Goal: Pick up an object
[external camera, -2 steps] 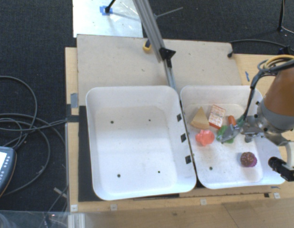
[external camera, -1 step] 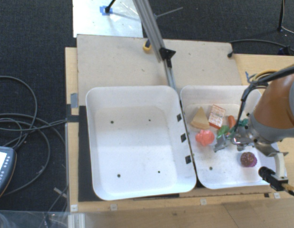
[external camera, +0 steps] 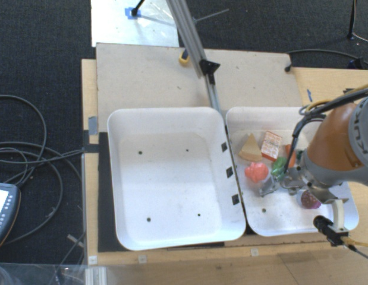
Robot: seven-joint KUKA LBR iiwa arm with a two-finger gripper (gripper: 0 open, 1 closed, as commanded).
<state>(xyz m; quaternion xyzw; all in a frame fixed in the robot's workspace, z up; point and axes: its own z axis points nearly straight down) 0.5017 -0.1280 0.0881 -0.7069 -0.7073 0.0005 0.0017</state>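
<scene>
Down in the right bin, my gripper sits low among the clutter; can't tell its state. Red ball just at my 10 o'clock, tan wedge at 11, orange-white packet at 12, purple object at 4. Left bin at 9.

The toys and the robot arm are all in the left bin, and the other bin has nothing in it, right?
Not quite: it's the right bin, not the left. The camera view shows the red ball, tan wedge, orange packet and the robot arm there. The other bin, the left bin, has nothing in it.
</scene>
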